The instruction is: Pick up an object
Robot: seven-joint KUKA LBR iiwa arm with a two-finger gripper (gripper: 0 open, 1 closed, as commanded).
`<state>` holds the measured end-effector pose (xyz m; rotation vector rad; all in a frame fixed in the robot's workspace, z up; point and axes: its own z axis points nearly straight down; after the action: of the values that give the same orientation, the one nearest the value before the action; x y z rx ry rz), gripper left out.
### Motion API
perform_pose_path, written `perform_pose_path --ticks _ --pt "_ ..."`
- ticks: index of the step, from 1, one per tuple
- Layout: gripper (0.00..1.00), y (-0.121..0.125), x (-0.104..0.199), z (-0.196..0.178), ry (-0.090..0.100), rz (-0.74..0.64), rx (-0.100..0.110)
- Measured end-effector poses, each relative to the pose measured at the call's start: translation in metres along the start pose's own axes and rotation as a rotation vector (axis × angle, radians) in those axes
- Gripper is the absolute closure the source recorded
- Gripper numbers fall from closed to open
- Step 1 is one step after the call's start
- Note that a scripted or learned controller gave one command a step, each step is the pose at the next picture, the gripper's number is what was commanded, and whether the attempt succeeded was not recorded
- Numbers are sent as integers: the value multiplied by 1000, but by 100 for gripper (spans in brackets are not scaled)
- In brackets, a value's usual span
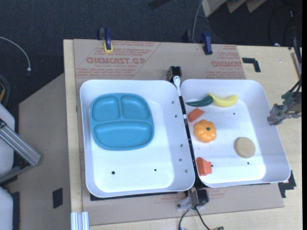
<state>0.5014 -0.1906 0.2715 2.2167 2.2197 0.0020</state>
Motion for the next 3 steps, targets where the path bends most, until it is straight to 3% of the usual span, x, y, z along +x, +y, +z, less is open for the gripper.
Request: perform_pose_path --ticks 2,3 --pt "100 40 87 4 2 -4 1" --pt "100 55 138 26 5 -4 7"
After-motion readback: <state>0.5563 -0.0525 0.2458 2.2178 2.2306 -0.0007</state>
